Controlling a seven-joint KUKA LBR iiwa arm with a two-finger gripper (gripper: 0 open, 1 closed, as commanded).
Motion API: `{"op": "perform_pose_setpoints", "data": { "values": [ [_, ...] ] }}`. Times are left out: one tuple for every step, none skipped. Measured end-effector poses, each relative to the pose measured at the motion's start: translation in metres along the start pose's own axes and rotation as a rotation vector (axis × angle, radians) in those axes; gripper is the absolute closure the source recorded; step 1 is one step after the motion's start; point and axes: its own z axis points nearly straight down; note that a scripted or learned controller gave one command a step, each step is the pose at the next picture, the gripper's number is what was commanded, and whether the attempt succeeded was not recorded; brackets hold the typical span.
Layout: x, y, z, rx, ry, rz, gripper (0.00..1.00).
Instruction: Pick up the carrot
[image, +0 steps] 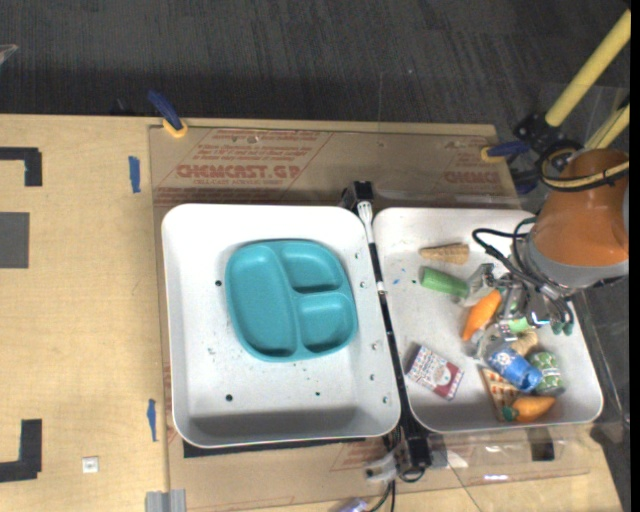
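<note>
Although the jaws (520, 312) hang low over the right-hand shallow white bin (585, 405), cables and clutter hide them, so I cannot tell their state. Risk, as I judge it: they could close on the neighbouring green pieces (543, 368) or blue packet (520, 372), since everything is crowded. The small orange carrot (480, 312) lies just beside them, toward the teal divided tray (290, 298)

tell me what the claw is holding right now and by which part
It cannot be told. The claw sits low in the right bin, right beside the carrot, but cables and clutter hide whether anything is between its tips.
</note>
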Motion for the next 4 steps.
{"op": "perform_pose_setpoints", "data": {
  "values": [
    [-0.001,0.002,-0.009,0.0,-0.003,-0.003,1.0],
    [0.067,-0.028,0.007,0.001,-0.004,0.007,1.0],
    [0.067,-0.028,0.008,0.002,-0.005,0.006,0.0],
    [-0.017,-0.014,0.009,-0.001,-0.002,0.079,0.0]
  ]
}}
